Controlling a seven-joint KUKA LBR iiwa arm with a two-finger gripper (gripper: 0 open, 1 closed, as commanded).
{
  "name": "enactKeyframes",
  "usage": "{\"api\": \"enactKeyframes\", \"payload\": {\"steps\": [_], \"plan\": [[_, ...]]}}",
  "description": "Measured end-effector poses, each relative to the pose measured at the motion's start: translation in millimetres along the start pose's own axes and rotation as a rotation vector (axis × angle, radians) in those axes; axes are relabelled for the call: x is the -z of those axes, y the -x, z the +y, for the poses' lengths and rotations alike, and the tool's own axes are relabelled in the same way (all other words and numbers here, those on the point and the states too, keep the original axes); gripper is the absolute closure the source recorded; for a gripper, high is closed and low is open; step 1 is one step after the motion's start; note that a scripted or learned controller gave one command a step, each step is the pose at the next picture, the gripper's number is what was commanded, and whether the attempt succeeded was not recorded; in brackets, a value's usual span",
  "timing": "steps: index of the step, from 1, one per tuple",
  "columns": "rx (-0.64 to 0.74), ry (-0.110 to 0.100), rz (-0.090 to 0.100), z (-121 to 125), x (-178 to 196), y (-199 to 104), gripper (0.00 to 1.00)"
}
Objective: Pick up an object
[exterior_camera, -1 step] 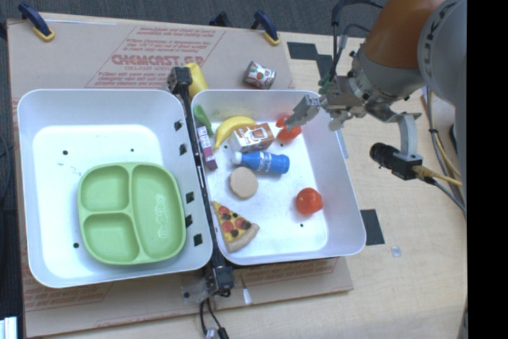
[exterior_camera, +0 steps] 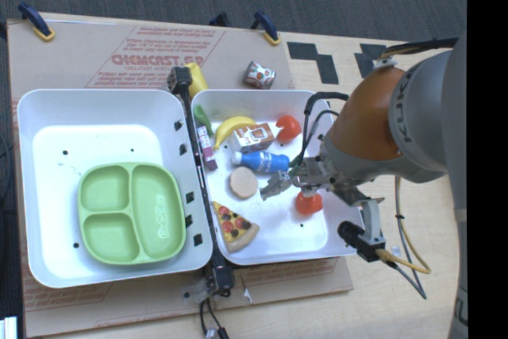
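Note:
My gripper (exterior_camera: pixel 292 183) hangs low inside the right bin (exterior_camera: pixel 317 238), just right of a tan round disc (exterior_camera: pixel 244 184) and below a blue bottle (exterior_camera: pixel 264 161). A red ball-like object (exterior_camera: pixel 309 204) lies right beside the gripper's lower right side, partly hidden by the wrist. Farther back in the same bin are a banana (exterior_camera: pixel 231 128), a small red-and-white carton (exterior_camera: pixel 254 136) and a red tomato (exterior_camera: pixel 288 127). A pizza slice toy (exterior_camera: pixel 232 225) rests in the front left corner.
The left bin (exterior_camera: pixel 48 123) holds a green divided plate (exterior_camera: pixel 131 212). A slim marker (exterior_camera: pixel 205 139) lies along the right bin's left wall. A small can (exterior_camera: pixel 259 75) and a yellow object (exterior_camera: pixel 194 79) sit on the cardboard behind the bins. The arm's orange band (exterior_camera: pixel 373 115) overhangs the right bin's right side.

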State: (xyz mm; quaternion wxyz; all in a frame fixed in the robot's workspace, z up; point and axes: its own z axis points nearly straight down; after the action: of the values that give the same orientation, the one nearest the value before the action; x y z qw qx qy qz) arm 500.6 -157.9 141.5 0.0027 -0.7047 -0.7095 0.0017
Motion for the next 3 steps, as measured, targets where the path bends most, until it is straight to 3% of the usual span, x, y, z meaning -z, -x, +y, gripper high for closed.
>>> {"api": "enactKeyframes", "payload": {"steps": [1,2,3], "plan": [[0.001,0.004,0.000,-23.6,-50.0,-15.4,0.00],[0.006,0.003,-0.001,-23.0,-39.9,-15.1,1.00],[0.002,0.002,0.001,-18.0,-50.2,-47.2,1.00]]}}
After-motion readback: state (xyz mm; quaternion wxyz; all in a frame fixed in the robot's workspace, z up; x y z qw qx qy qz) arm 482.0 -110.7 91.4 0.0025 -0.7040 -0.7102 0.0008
